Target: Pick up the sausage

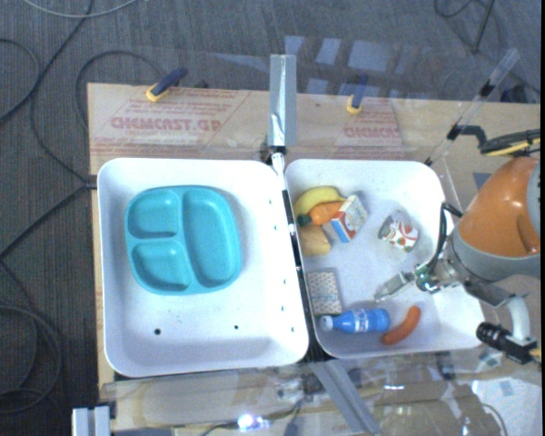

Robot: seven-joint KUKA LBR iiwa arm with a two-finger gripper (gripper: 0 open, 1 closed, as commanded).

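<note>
Camera view gives me the sausage [401,326] lying in the right bin [436,182], near its front right corner. Just to its left lies a blue bottle [355,321], almost end to end with it. My claw [395,286] hangs just above the sausage, apart from it, fingers spread with nothing between them. Further back sit a crumpled packet [399,232], a small carton [348,219], a carrot [324,213] and a banana [314,197]. The left bin [109,271] holds a blue divided plate [183,239].

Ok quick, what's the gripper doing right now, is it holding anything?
Gripper: in the right bin above the sausage, nothing visible in it; whether it is open or closed cannot be told.
</note>
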